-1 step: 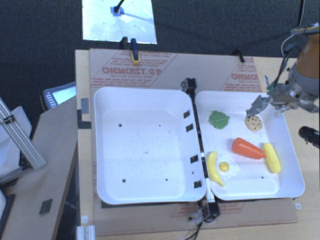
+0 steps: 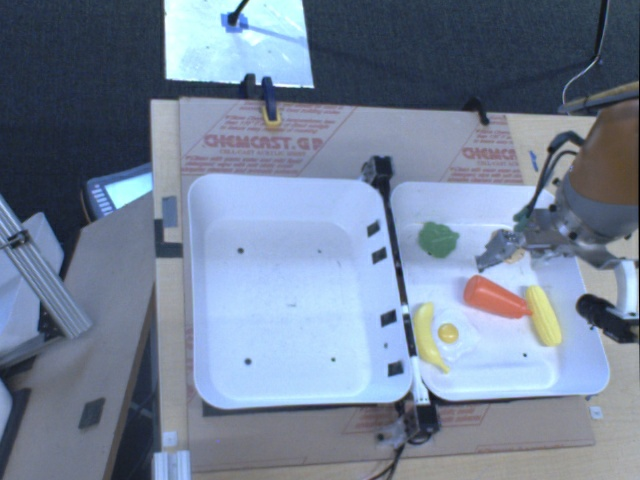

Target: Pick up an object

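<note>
The right bin (image 2: 570, 368) holds several toy foods. A green leafy piece (image 2: 437, 239) lies near its back left. An orange carrot (image 2: 495, 298) lies in the middle, with a yellow corn cob (image 2: 543, 315) just right of it. A yellow banana (image 2: 428, 336) and a fried egg (image 2: 450, 334) rest by the front left wall. My gripper (image 2: 495, 250) hangs over the bin's back half, right of the green piece and above the carrot. A small pale yellow bit shows right beside it; what that is I cannot make out.
The left bin (image 2: 290, 298) sits beside the right one, with a black-clipped divider (image 2: 390, 268) between them. The grey arm with its orange band (image 2: 610, 168) comes in from the right. A dark object (image 2: 600, 313) juts over the right bin's right rim.
</note>
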`<state>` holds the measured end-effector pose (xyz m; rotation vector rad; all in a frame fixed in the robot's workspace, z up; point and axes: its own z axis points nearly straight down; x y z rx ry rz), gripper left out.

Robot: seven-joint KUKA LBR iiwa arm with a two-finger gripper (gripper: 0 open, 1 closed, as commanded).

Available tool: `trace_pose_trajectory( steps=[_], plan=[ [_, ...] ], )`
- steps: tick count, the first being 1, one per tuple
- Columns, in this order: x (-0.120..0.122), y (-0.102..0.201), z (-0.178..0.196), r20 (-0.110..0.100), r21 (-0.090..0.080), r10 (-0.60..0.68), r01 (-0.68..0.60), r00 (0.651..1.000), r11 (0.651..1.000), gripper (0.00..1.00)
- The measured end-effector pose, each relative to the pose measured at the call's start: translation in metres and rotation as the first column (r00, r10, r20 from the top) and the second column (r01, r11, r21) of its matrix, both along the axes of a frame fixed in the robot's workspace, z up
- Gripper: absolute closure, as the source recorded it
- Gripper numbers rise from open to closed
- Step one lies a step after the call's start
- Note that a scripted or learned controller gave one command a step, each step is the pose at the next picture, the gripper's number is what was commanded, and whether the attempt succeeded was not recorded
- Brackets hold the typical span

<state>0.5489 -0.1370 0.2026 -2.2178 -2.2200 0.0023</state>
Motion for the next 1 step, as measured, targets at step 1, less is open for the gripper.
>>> trace_pose_trajectory(
  steps=[1],
  plan=[
    [-0.0269, 0.0641, -0.0023, 0.002, 0.001, 0.009, -0.009, 1.000, 1.000, 0.00]
  ],
)
